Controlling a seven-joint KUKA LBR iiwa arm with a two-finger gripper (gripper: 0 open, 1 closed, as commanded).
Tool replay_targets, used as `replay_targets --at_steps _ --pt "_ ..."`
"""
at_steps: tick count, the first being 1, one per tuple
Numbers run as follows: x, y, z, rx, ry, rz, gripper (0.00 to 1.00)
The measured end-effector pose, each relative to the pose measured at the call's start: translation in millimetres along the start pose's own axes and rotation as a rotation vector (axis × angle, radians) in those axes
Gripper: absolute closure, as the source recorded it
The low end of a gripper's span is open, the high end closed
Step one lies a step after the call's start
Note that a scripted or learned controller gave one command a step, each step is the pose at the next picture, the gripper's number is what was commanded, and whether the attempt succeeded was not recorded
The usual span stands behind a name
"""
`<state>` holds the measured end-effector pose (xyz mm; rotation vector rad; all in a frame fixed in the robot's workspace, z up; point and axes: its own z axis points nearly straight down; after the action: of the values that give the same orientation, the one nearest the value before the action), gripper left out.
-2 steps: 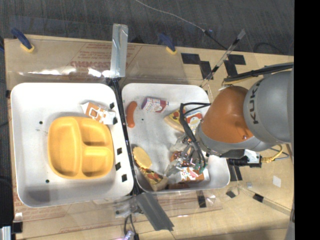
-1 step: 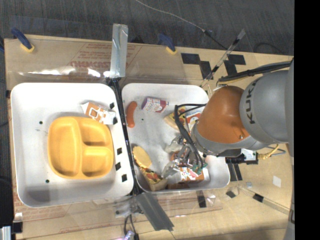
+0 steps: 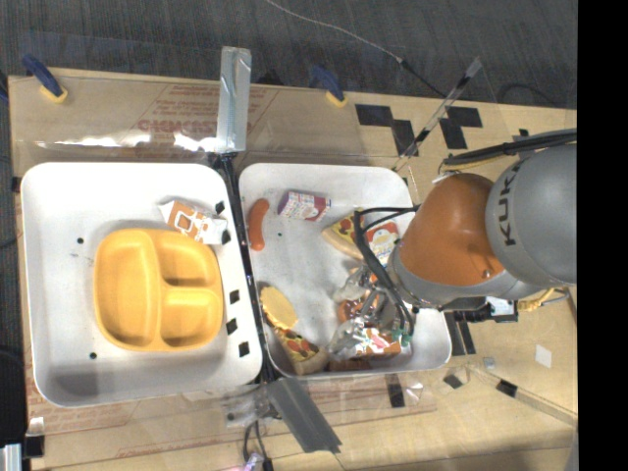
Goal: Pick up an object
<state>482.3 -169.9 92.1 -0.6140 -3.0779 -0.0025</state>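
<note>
Left bin [image 3: 59, 263]: a yellow compartment tray [image 3: 157, 287] lying flat in the middle, an orange-and-white packet [image 3: 188, 221] touching its upper right corner, tucked against the wall shared with the neighbour. Right bin [image 3: 304, 177]: a red sausage-shaped toy [image 3: 257, 224] along the left wall, a small purple-and-white carton [image 3: 302, 204] near the top, a pizza slice [image 3: 345, 234] just right of that. Lower down, a burger-like toy [image 3: 279, 309] by the left wall and a crinkled wrapper [image 3: 294, 349] in the bottom corner. Further right, the gripper [image 3: 371, 307] lowered into a heap of shiny packets [image 3: 368, 341], wrist and orange band above it. Grip state: cannot tell, cables and clutter in the way. Nothing visibly lifted; pick apparently under way, with securing and raising an object not yet done.
</note>
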Motion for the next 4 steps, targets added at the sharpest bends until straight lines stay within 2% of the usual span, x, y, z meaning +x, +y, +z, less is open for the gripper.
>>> replay_targets --at_steps 1,2,3,4 --pt "21.8 36.3 1.8 0.000 0.002 0.027 0.00" --pt "-7.8 65.2 0.1 0.000 -0.003 -0.064 0.00" --pt "0.4 51.2 1.1 0.001 0.001 -0.241 0.00" --pt "10.1 18.7 1.2 0.001 0.001 -0.343 0.00"
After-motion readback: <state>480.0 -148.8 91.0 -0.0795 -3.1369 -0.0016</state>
